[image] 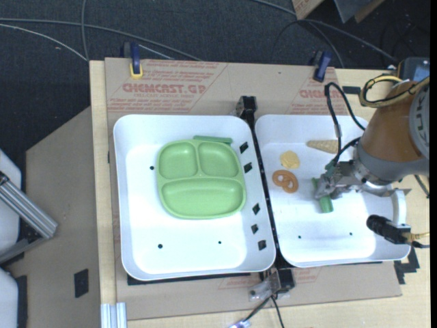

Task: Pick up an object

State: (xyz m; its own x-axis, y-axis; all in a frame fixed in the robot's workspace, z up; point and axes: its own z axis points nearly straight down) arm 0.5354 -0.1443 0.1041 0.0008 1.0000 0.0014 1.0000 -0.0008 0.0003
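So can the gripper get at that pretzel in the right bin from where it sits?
Probably yes. The gripper is low in the right bin, just beside the pretzel. Nothing lies between them; the yellow chip sits just behind the pretzel, so a grasp might nudge it.

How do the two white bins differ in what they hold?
The left bin holds one large green divided plate; the right bin holds small bits: a pretzel, a yellow chip, a cone. The gripper is in the right bin, not the left. Both are shallow and white.
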